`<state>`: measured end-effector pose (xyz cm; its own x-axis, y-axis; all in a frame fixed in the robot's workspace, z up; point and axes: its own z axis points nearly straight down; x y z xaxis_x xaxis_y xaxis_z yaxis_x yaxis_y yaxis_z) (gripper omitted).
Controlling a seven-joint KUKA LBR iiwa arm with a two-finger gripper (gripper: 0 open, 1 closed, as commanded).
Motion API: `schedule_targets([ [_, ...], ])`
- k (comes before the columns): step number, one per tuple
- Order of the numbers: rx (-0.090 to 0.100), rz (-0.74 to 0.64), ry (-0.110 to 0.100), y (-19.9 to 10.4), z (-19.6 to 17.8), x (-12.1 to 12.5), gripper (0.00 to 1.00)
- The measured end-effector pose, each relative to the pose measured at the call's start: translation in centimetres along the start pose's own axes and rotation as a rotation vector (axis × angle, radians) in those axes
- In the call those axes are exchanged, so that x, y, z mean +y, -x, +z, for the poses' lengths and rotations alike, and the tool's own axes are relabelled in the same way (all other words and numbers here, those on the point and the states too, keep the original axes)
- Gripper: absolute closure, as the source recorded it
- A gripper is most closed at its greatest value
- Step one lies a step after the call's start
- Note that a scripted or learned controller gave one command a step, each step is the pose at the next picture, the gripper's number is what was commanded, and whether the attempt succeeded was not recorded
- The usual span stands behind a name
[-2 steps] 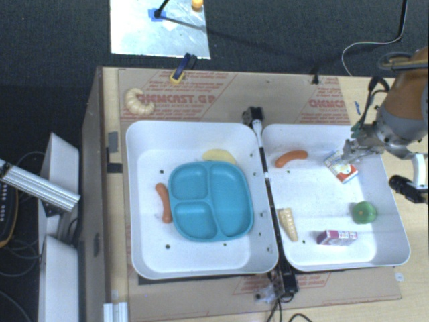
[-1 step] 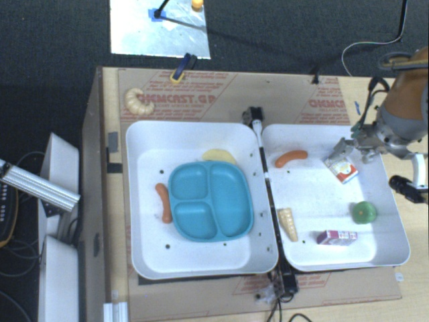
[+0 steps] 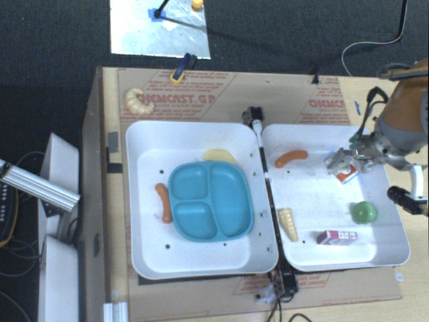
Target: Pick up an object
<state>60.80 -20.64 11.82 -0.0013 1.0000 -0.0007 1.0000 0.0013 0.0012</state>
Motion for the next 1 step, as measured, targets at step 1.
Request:
schedule_targets([
  [1,0.001,-0.004,0.003,-3.66,-1.35,5.12,0.00],
])
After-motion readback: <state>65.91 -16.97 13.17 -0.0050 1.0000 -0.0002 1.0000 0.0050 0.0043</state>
